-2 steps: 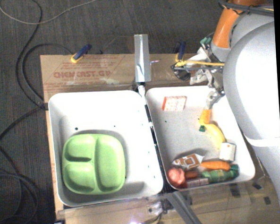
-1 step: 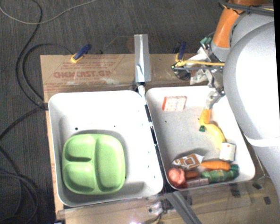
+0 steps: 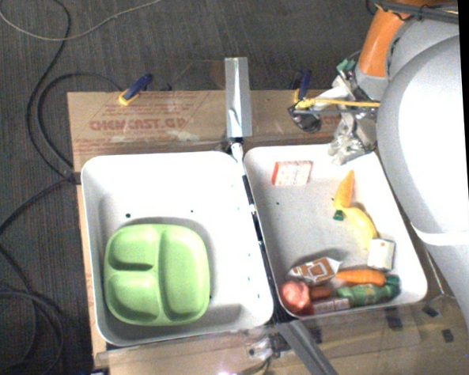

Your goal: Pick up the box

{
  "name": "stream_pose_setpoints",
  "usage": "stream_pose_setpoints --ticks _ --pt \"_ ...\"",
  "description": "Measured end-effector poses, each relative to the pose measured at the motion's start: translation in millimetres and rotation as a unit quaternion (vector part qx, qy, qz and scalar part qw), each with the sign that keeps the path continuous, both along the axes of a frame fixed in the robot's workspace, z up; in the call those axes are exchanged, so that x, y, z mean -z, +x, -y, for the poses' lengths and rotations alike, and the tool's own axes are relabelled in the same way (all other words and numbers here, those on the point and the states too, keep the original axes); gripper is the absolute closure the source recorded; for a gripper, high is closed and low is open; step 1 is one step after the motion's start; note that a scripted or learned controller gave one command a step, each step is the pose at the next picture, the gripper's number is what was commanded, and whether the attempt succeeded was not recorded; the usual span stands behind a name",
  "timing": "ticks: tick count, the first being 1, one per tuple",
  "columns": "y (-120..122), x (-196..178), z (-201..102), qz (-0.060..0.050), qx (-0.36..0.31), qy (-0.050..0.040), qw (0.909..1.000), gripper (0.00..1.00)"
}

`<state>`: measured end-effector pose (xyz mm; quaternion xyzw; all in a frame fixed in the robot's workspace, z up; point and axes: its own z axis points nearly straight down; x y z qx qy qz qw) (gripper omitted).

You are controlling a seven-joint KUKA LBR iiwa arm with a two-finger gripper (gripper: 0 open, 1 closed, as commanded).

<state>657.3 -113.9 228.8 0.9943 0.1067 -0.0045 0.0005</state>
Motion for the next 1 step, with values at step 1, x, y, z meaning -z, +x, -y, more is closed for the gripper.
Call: stream_pose_setpoints --ticks 1 --pt "-10.7 43.9 18.5 0.001 0.006 -0.0010 1.0000 1.00"
